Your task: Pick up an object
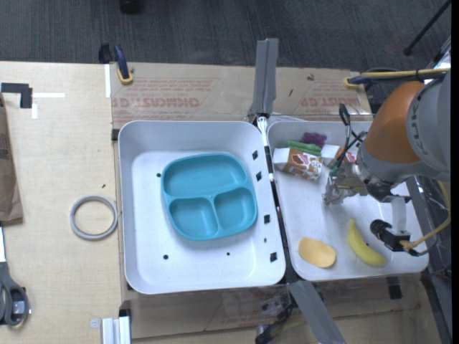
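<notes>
— What can't we make out in the right bin (410, 265)?
— The arm (401, 131) covers its far right corner; the gripper (334, 192) is too small and cluttered for us to read its fingers; the purple item (313, 139) is too blurred to name.
— And the edges?
— The scissors (11, 299) are cut off at the left.

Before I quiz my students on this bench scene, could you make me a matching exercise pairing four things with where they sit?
Things:
1. blue tray
2. banana
3. purple item
4. tape ring

Places:
A. right bin, near front edge
B. bench, left of both bins
C. left bin
D. right bin, far end

Pairs: 1-C, 2-A, 3-D, 4-B
</notes>
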